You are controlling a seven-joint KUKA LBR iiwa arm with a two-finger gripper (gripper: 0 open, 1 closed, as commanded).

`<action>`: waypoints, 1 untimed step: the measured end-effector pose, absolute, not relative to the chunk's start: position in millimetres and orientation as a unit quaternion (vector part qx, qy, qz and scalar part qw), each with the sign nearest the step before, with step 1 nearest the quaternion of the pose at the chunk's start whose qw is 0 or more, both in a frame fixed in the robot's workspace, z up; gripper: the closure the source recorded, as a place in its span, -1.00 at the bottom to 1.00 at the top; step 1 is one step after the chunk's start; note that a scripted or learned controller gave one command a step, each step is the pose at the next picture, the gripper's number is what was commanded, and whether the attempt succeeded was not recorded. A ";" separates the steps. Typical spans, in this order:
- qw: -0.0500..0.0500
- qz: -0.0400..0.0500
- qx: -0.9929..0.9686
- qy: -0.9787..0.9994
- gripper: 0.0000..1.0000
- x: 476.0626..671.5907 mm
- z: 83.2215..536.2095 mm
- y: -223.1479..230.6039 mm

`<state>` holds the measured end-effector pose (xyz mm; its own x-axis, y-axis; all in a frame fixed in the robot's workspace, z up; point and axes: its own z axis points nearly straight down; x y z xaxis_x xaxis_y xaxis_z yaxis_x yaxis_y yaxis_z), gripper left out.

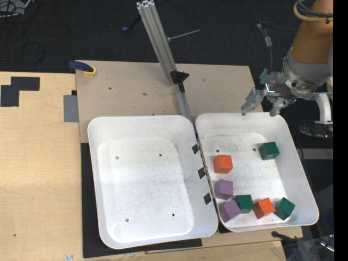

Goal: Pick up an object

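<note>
Even, fairly bright overhead light falls on the bench, and the two white bins [147, 184] look nearly washed out but show no hard glare. Shadows under the blocks [223, 163] are faint and short. The dark floor [81, 20] behind is dim, and the picture is slightly soft and grainy throughout.

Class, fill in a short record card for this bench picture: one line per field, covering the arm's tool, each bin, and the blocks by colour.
tool: above the far rim of the right bin, fingers apart, nothing between them
right bin: holds seven blocks
orange blocks: two
green blocks: three
purple blocks: two, near the divider
left bin: white, no blocks in it
</note>
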<state>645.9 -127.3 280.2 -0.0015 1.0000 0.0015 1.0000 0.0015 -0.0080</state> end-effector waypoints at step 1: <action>0.001 0.001 -0.706 -0.708 -1.00 646.6 283.4 -127.1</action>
<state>646.6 -127.1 283.4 -0.0035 1.0000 0.0001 1.0000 0.0035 -0.0032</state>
